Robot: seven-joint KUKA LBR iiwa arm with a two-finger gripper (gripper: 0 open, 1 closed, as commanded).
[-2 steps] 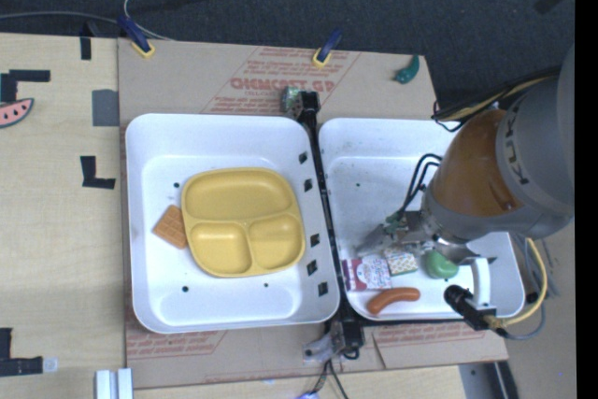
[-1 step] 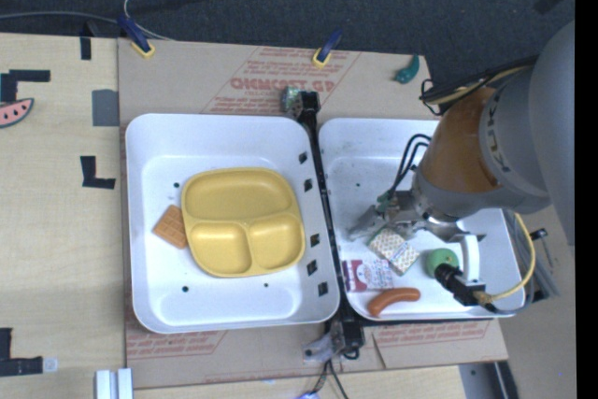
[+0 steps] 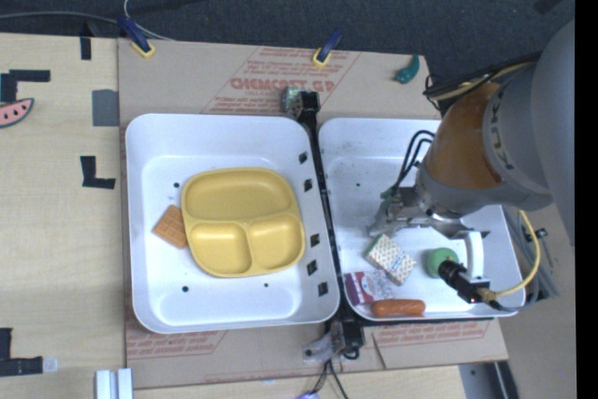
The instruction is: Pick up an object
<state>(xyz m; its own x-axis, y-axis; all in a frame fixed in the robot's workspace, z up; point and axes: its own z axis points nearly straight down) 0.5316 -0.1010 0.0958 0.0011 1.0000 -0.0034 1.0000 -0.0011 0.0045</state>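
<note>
My gripper (image 3: 391,218) hangs low over the middle of the right bin (image 3: 360,154), under the grey arm with its orange band (image 3: 462,149). Just below it lies a small white patterned packet (image 3: 391,259); I cannot tell whether the gripper touches it. A green round object (image 3: 441,259) sits to the packet's right, partly behind the arm's black fitting. Along the bin's front edge lie a reddish sausage (image 3: 399,306) and a dark red wrapper (image 3: 357,286). Nothing shows in the gripper's grasp.
The left bin (image 3: 149,294) holds a yellow divided plate (image 3: 243,221) with an orange cracker (image 3: 170,226) tucked at its left side. A black divider (image 3: 316,201) runs between the bins. Cables trail by the arm at the right.
</note>
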